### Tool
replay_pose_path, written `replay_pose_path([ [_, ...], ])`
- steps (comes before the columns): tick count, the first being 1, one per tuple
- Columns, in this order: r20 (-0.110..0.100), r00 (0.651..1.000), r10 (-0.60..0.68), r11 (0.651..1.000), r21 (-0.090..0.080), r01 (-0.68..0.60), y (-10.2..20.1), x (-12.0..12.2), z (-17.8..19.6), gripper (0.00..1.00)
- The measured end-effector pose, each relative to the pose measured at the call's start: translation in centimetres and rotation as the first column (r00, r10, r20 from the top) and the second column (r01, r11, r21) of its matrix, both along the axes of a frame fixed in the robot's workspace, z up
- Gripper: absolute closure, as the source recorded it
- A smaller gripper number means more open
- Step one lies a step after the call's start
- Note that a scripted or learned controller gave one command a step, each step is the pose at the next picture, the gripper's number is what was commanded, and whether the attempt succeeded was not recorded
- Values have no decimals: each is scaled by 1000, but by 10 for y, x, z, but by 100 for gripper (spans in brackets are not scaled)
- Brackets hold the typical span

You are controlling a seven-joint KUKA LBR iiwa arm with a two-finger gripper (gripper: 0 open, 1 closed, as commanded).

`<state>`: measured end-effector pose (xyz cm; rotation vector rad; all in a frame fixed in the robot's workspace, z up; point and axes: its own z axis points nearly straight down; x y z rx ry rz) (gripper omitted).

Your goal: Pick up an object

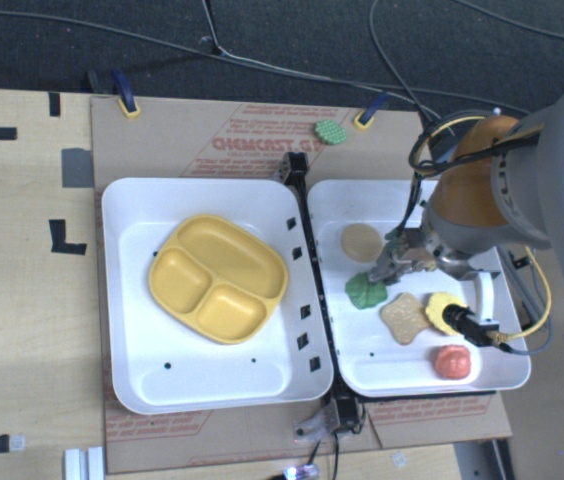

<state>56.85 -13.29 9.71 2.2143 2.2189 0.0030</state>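
The soft green lump with a ragged outline (363,291) lies flat in the right-hand shallow white bin (382,366), in the bin's left half and about midway between its far and near walls. It is irregular, a little wider than it is deep. Its slight long axis runs from the lower left up to the right, and that upper-right end points at the tool (388,271).

The same bin holds four other things. A round flat tan disc (361,241) lies just beyond the green lump. A tan piece shaped like a slice of toast (402,318) lies just to the lump's lower right, turned at a slant. A small yellow piece (438,306) sits right beside the toast shape, partly hidden. A pinkish-red ball (452,361) rests near the bin's near right corner.

The left-hand shallow white bin (122,208) holds one thing, a yellow plastic plate with three compartments (219,278). The plate is set at a slant in the middle of the bin, with nothing in its compartments.

Both bins stand on a brown cardboard sheet (242,138) on the desk (12,268). A small green knobbly piece (330,133) lies on the cardboard beyond the bins.

The tool comes in from the right and is low over the right bin, at the upper-right edge of the green lump and below the tan disc. I cannot tell whether it touches the lump, nor whether it is open or closed.
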Motion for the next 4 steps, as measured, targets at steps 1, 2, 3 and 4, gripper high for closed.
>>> replay_pose_path([
  [1, -2, 1000, -1, 1000, 3, 1, -1, -4, 62, 100],
  [2, -2, 1000, 0, 1000, 3, 0, 9, -3, 111, 100],
  [3, -3, 1000, 0, 1000, 2, 1, 9, -2, 146, 100],
  [4, -7, 1000, 4, 1000, 5, -4, 63, 10, 150, 100],
])
